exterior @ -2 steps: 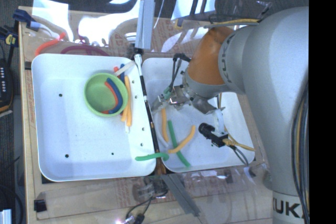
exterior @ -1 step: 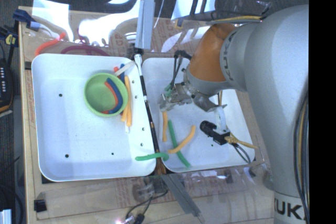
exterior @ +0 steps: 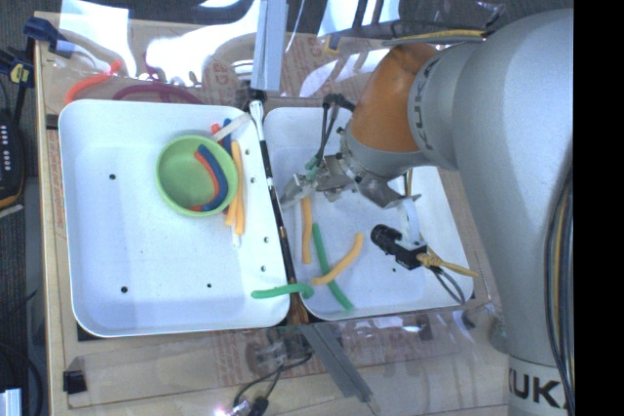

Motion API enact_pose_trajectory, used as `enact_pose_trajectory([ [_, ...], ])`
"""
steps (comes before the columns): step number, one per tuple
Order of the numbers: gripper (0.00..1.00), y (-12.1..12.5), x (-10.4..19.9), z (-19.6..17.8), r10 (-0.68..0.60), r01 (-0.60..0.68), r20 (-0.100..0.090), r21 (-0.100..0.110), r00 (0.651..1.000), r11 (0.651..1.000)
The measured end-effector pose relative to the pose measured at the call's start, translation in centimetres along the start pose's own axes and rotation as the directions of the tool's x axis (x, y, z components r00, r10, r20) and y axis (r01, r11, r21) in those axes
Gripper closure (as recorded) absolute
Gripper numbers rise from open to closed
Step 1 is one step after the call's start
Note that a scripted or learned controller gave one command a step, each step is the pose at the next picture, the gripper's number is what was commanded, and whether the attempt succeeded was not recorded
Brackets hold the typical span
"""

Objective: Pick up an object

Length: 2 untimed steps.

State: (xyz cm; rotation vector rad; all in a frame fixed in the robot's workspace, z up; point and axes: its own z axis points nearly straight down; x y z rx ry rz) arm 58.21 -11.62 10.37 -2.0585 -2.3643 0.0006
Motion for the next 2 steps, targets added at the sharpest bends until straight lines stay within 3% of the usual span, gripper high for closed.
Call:
enact_pose_trajectory([
  [1,1.00,0.01,0.02,-0.97,-0.004,0.004,0.001,0.002,1.000,1.000],
  [2,0.00,0.01,0.02,-0.97,-0.005,0.005,0.001,0.002,1.000,1.000],
])
